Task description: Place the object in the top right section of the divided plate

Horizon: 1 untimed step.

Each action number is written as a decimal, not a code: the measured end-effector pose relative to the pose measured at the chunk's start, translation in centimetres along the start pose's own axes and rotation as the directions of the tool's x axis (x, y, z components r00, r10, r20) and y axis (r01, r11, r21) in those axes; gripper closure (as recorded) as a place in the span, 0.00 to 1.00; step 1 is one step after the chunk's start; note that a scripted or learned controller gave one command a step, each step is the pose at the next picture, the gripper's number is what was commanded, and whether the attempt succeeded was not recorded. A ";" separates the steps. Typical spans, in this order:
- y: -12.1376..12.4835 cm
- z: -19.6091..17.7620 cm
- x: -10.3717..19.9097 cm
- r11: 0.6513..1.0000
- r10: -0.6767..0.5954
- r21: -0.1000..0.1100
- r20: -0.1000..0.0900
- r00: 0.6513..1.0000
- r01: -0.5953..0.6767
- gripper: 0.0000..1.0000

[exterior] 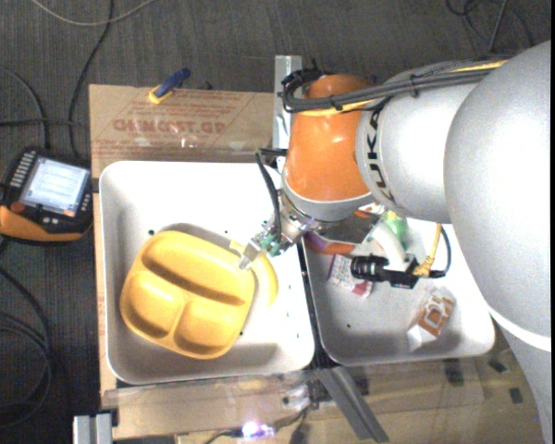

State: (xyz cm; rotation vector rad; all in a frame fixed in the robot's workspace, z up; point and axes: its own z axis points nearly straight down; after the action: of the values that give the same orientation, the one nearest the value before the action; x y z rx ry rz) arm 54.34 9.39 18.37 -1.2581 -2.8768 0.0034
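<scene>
The gripper hangs over the right edge of the yellow divided plate, which lies in the left bin. Something small and greenish sits at its tip, but whether that is a held object, and how wide the jaws stand, I cannot tell. Relative to the plate, the tip is already at the upper right section; the drop looks close.

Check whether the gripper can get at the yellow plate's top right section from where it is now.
Probably yes: the gripper is right at the upper right rim of the yellow plate, and nothing lies between them.
</scene>
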 end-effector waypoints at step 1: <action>-0.6 4.2 8.3 0.970 -0.244 0.000 -0.003 0.970 0.244 1.00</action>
State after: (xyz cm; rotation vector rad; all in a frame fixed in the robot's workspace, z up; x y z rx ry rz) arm 48.31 15.08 14.13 -0.8945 -3.0064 0.0013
